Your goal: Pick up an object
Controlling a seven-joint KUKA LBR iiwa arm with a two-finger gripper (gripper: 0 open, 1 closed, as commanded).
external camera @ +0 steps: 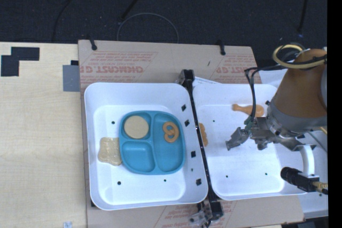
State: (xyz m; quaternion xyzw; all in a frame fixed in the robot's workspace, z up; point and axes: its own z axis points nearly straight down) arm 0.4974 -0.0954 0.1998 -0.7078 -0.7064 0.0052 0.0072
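Approach step: hand (235, 141) hovers low in the right bin (235, 181), grip state unreadable. Orange piece (249, 109) lies just behind it; next move needs realignment over it, then descent.

One fixed camera looks down aslant on both bins (96, 99)

A broad orange band (300, 85) is seen around the arm (312, 115) above the wrist, tapering towards a grey metal section below it; a loop of yellow cable (288, 52) is coiled at the band's upper edge; a thin black cable (251, 96) is routed down its side to the wrist; the gripper (238, 139) is built of dark grey metal with angular parts, and small green marks are visible near its base; a white curved bracket (308, 160) is fitted beneath.
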